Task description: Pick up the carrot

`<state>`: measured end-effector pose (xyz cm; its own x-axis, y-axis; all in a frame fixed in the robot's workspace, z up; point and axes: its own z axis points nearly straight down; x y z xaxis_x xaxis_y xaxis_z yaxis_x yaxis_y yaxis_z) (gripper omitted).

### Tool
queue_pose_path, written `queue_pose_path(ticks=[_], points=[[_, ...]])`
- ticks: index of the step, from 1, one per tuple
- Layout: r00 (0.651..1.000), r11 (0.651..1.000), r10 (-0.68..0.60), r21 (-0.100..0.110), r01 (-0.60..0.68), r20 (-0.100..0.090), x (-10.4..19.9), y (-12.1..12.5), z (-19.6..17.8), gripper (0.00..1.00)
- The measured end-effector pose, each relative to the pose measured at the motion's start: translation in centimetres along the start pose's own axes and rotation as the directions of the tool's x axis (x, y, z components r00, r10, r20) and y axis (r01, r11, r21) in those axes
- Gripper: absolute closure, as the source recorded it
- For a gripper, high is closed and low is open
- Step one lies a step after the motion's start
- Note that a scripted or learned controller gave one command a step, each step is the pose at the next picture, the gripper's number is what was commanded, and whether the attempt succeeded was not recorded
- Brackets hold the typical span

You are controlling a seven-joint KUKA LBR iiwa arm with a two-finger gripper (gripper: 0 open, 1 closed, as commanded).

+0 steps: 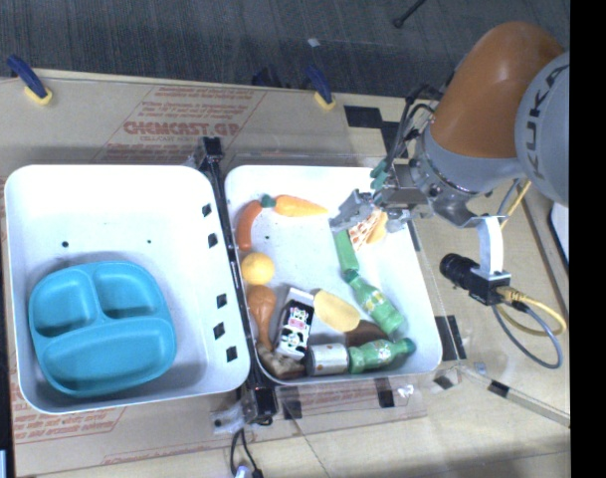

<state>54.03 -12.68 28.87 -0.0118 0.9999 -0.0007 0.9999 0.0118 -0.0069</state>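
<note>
Pincer [365,219], finger state impossible to tell, hovers near tapered orange carrot [300,206] in glossy white right bin [425,277].

orange carrot [301,206] lying flat, green stub end pointing left (near the right bin's back wall)

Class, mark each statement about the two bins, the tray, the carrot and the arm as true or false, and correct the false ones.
1. The blue tray lies in the left bin. True.
2. The carrot lies near the right bin's far edge. True.
3. The gripper hangs over the left bin. False: it is over the right bin.
4. The carrot rests on the blue tray. False: it lies in the right bin.
</note>
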Motion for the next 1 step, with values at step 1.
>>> queue_pose_path(ticks=[1], points=[[1.000, 1.000, 0.024, 0.019, -0.024, -0.002, -2.98, 7.09, 18.67, 0.00]])
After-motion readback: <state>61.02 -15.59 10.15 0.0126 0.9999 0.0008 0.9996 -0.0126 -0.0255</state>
